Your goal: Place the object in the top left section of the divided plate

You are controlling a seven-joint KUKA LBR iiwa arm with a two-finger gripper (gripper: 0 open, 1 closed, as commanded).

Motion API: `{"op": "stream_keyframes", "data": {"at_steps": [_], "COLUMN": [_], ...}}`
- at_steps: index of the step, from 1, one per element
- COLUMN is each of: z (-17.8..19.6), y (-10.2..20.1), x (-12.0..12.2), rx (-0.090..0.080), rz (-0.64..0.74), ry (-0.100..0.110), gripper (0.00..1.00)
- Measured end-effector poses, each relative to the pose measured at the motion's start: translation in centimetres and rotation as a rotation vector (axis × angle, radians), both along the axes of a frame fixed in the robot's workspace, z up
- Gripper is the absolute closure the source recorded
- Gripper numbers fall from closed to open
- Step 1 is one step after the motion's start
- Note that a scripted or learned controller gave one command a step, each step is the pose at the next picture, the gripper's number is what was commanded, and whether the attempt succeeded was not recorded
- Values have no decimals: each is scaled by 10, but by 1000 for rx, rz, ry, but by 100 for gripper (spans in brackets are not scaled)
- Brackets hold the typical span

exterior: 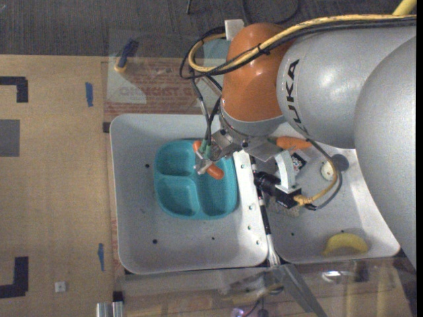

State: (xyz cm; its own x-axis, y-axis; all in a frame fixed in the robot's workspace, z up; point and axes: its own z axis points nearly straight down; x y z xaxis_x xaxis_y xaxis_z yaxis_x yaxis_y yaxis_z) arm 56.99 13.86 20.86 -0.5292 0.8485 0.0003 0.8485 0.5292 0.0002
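Note:
A teal divided plate [178, 193] lies in the left white bin [132, 230]. My gripper [205, 158] hangs over the plate's upper right part, at the edge of its large section. Its fingers are shut on a small orange carrot-like object [215, 172], whose ends stick out on both sides of the fingers. The arm's orange band and grey wrist cover the plate's top right rim.
In the right bin [377, 226] lie a second orange carrot-like piece [291, 142], a small white round thing [327, 170] and a yellow banana-like object [345, 244]. The wall between the two bins runs just right of the plate. The big grey arm overhangs the right bin.

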Motion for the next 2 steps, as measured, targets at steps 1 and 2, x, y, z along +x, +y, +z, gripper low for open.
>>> {"op": "stream_keyframes", "data": {"at_steps": [1, 2], "z": [-11, -18], "y": [26, 22], "x": [3, 21], "rx": [0, 0], "rz": [-17, 17], "ry": [-2, -4], "gripper": [100, 100]}}
